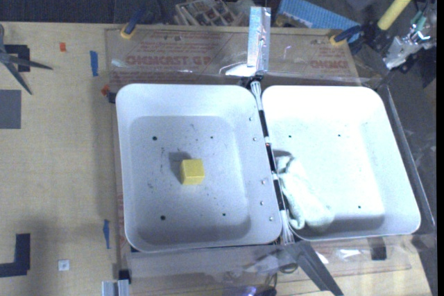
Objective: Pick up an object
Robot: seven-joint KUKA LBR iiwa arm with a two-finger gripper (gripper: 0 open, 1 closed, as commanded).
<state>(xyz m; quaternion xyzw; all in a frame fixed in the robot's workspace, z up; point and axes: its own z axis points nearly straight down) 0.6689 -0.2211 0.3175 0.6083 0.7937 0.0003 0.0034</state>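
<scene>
A small yellow cube (193, 171) rests near the middle of the left white bin (139, 107), casting a short shadow to its upper left. A crumpled white soft item (303, 198) lies in the right white bin (368, 114), pressed against that bin's left wall and reaching toward its front corner. It is hard to tell apart from the white floor.
A shiny upright metal strip (259, 38) stands behind the seam between the bins. A clear plastic sheet (180, 52) held by blue clamps (133, 21) lies along the back. Bare wooden bench (48, 170) stretches to the left. Cables and boxes clutter the far background.
</scene>
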